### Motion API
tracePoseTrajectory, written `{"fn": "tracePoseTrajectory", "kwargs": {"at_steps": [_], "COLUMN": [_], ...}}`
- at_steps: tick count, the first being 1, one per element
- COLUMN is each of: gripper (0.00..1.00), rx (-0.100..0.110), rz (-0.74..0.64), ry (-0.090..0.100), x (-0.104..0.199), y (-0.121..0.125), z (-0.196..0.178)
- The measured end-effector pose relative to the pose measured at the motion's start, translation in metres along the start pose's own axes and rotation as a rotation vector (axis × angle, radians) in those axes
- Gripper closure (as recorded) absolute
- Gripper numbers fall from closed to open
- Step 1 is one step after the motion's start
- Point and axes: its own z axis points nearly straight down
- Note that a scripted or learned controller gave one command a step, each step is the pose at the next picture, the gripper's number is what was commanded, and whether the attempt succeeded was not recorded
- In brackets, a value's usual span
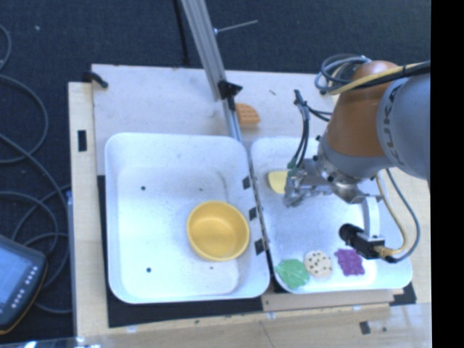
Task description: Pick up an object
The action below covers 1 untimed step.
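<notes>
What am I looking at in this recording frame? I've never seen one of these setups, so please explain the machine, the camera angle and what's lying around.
This is one camera fixed above a bench, looking down at a slant. The grey and orange machine on the right is a robot arm; its two-finger gripper hangs low over the right bin, close beside a pale yellow object. I cannot tell whether it grips anything. Along that bin's near edge lie a green piece, a spotted cookie-like piece and a purple piece. The left bin holds a yellow bowl. An orange item lies on the bench behind the bins, beside a slanted metal pole.
</notes>
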Motion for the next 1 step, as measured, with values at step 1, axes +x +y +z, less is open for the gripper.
{"fn": "tracePoseTrajectory", "kwargs": {"at_steps": [1], "gripper": [1.0], "rx": [0.001], "rz": [0.001], "ry": [-0.001], "x": [0.0528], "y": [0.0173], "z": [0.0063]}}
